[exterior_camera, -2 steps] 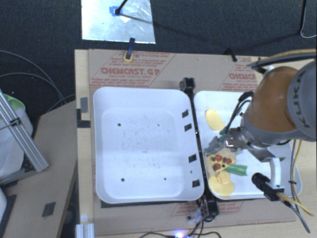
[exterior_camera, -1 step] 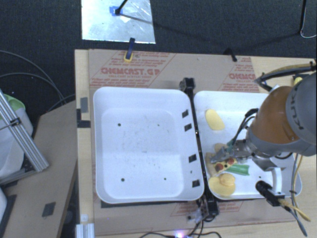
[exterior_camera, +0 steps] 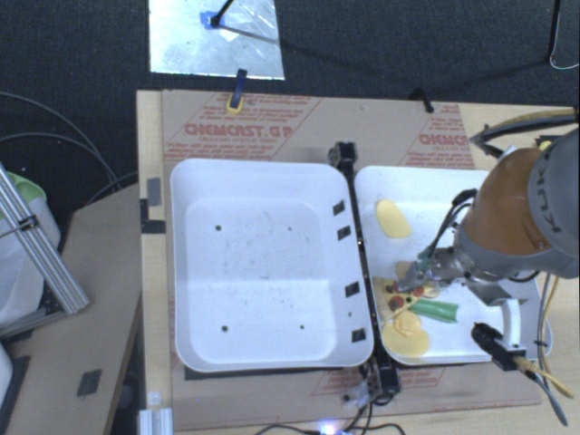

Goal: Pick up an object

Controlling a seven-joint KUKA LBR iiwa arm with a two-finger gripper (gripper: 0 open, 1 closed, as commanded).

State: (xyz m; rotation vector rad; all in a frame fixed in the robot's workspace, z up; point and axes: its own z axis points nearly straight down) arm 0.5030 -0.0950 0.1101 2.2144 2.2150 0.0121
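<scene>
Arm: The grey arm with the orange band [exterior_camera: 507, 211] reaches in from the right, over the right bin [exterior_camera: 426, 184].
Gripper: The gripper [exterior_camera: 419, 279] is down low in the right bin, near its left wall. It is too small and dark to tell whether it is apart or together, and nothing can be seen held in it.
Things to pick: A pale yellow oval piece [exterior_camera: 392, 217] lies alone near the top of the right bin. A green piece [exterior_camera: 437, 311] lies just below the gripper. A yellow round piece [exterior_camera: 408, 329] sits in the bottom left corner, touching the green one. Small red and yellow bits [exterior_camera: 397, 299] lie just beside the gripper.
Left bin: The left bin [exterior_camera: 263, 261] is big and white, with little dark specks on its floor.
How to do it well: The pile by the gripper is crowded, so it looks best to aim at one piece, likely the green one, and close on its thin sides. The arm should lift straight up and slowly. The bin wall is close, so the gripper should stay off it.
Writing: The brown board [exterior_camera: 299, 120] under the bins says "CHEMCAST" in red letters, twice. The smaller words after it are too blurry to read.
</scene>
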